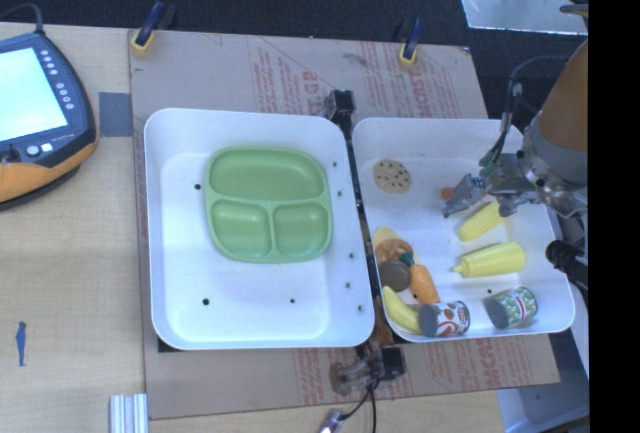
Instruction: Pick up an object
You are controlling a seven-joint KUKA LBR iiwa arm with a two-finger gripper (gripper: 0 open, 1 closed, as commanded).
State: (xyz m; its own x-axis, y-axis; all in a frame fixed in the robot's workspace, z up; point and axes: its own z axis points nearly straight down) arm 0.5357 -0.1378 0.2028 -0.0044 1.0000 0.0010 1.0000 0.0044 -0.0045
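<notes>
Nothing's picked up yet: the grey two-finger gripper sits spread open and holding nothing, just beside the yellow plastic bottle near the right white bin's far edge.

Glossy white plastic bins, matt green plastic tray

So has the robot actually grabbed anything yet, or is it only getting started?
Nothing looks picked up yet. The hand is low in the right white bin, beside a small yellow corn-like piece; whether it grips it is unclear. The round chocolate-chip cookie, yellow squeeze bottle and two small cans lie in the bin. The green divided plate sits in the left bin. Gripping and lifting remain.
</notes>
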